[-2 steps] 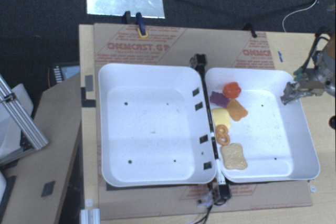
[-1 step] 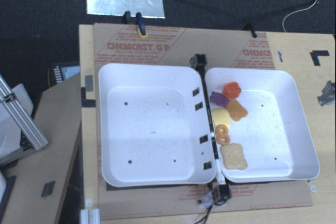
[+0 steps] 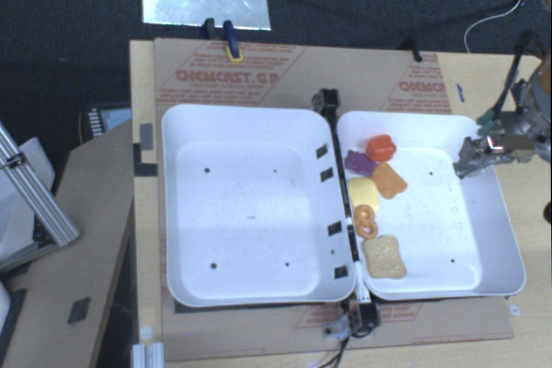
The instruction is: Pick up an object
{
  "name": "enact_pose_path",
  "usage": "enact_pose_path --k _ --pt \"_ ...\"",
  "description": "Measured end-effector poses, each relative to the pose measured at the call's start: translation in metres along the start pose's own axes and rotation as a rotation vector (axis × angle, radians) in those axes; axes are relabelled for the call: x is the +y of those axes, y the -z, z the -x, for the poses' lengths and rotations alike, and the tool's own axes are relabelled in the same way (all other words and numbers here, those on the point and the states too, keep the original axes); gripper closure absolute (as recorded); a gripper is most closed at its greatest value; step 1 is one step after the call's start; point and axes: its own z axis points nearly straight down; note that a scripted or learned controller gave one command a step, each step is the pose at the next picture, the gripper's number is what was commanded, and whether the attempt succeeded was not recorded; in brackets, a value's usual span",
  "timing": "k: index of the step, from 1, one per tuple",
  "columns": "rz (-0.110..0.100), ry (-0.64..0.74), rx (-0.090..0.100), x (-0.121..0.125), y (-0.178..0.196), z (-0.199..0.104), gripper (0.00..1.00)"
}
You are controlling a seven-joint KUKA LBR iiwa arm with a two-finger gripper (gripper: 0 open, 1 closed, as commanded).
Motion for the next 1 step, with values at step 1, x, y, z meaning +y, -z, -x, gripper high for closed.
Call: enact_pose_path --k 1 --pt "0.02 -0.007 -0.005 -0.0003 0.1832 -0.0199 1.0"
